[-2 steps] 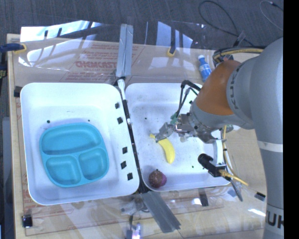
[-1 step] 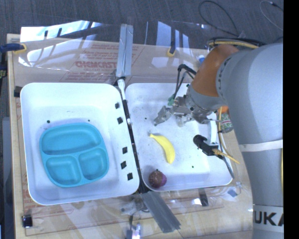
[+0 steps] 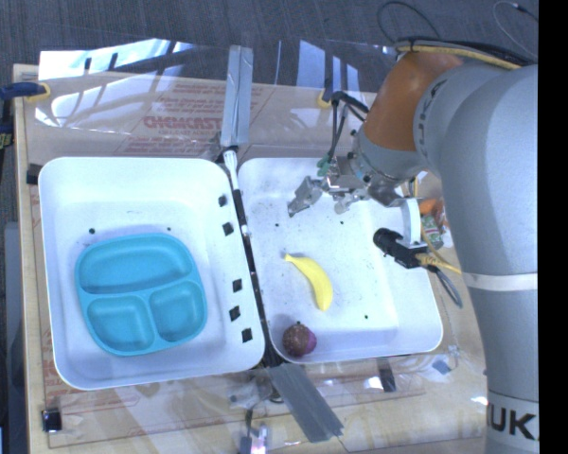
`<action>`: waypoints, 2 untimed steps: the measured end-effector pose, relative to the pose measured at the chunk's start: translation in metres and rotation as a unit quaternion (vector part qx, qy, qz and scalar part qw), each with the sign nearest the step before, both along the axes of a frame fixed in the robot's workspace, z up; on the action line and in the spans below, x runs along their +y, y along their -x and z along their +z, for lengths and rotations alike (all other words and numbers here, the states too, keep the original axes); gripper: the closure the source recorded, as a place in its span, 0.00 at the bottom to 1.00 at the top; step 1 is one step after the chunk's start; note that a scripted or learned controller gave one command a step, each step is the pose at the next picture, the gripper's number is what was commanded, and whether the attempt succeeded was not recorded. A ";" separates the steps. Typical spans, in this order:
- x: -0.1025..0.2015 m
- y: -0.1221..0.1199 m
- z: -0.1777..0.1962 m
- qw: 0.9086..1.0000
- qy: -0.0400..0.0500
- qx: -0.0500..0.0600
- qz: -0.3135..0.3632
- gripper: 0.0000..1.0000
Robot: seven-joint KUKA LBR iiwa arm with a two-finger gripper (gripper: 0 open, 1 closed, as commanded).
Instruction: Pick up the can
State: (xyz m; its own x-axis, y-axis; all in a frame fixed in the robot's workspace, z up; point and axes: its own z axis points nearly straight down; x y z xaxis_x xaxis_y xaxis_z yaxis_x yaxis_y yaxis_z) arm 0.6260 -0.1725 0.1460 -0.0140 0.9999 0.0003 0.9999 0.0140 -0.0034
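Nearest to the camera stands the grey arm [image 3: 492, 216], which comes in from 3 o'clock and covers much of the right side; its lower part is cut off by the frame. Its orange band [image 3: 407, 102] sits above the wrist.

One hand [image 3: 320, 200] hangs over the far part of the right bin [image 3: 364, 301]. Its two fingers stand apart and nothing is between them.

At 3 o'clock from the hand, near the right wall of this bin, a small piece with orange and red print shows from behind the arm. It seems to be the can [image 3: 434, 218], but most of it is hidden, so its shape is hard to make out.

At 6 o'clock from the hand lies one yellow banana [image 3: 310, 281] on the bin floor. Further at 6 o'clock, well apart from the banana, one dark red round fruit [image 3: 300, 339] rests against the near wall.

At 8 o'clock, in the left bin [image 3: 123, 192], lies one blue plate [image 3: 140, 291] with three compartments.

Both bins, two in all, stand side by side on the bench [image 3: 104, 112]. One blue clamp [image 3: 17, 91] sits at its left edge, at 9 o'clock, partly cut off.
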 end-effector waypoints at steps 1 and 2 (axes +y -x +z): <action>0.044 0.028 0.017 0.988 -0.001 0.001 0.157 0.00; 0.023 0.012 0.051 0.995 0.000 0.001 0.103 0.00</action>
